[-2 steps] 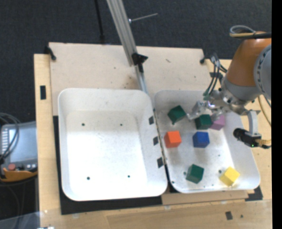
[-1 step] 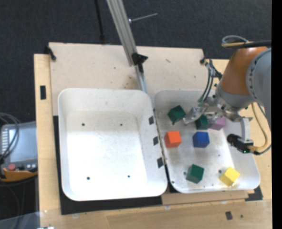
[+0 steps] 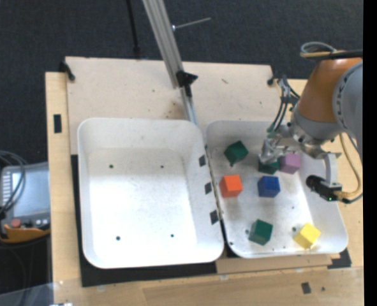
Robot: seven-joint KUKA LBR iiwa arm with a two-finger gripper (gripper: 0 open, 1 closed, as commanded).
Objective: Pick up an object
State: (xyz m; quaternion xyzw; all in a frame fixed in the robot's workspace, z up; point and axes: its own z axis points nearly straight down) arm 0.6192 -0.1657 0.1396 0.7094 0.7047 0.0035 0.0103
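Camera view: my gripper (image 3: 269, 160) is sitting low in the right bin (image 3: 322, 241), over a dark green block (image 3: 268, 167) beside the purple block (image 3: 291, 163). I cannot tell its finger state.

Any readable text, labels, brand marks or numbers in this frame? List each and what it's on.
None can be read.
Grey handheld control unit at the left edge: its screen and buttons are too blurred for any characters.
Coloured blocks in the right-hand white bin, such as the orange cube and yellow cube: plain faces.
Grey arm with orange band: no legible marking.
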